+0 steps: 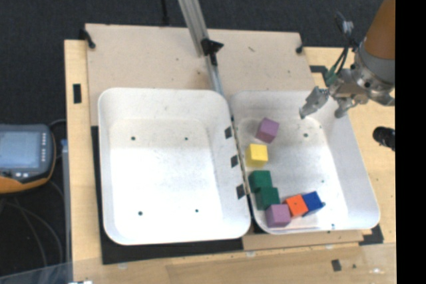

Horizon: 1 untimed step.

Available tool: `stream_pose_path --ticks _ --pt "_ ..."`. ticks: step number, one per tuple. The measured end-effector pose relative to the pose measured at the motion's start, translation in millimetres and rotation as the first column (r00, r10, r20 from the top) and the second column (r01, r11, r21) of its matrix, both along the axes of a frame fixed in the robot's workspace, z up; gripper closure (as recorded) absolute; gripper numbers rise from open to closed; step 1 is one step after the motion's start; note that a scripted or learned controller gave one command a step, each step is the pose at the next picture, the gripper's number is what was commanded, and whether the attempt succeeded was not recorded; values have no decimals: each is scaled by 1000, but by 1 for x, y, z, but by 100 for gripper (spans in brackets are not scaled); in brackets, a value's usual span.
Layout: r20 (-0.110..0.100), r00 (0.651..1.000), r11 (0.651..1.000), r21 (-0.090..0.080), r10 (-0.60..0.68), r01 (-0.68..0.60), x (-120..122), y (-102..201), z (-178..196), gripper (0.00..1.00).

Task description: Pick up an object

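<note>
Blocks (pixel 269 188) lie in the right bin (pixel 346 163) while the gripper (pixel 327 105), fingers apart, hangs over its far corner.

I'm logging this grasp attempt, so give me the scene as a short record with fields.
pincer: open, above the right bin's far edge, holding nothing
right bin: holds all the blocks
blocks near divider: purple, yellow, green
blocks at near edge: purple, orange, blue
left bin: white, beside the right one
</note>
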<state>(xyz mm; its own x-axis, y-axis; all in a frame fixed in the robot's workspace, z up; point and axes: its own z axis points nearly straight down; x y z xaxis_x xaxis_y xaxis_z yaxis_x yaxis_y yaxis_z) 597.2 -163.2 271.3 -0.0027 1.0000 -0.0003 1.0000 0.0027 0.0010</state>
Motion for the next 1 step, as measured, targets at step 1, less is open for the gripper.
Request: stream_pose_path --ticks 1 --pt "-7 1000 1000 1 3 -3 26 76 -132 0"
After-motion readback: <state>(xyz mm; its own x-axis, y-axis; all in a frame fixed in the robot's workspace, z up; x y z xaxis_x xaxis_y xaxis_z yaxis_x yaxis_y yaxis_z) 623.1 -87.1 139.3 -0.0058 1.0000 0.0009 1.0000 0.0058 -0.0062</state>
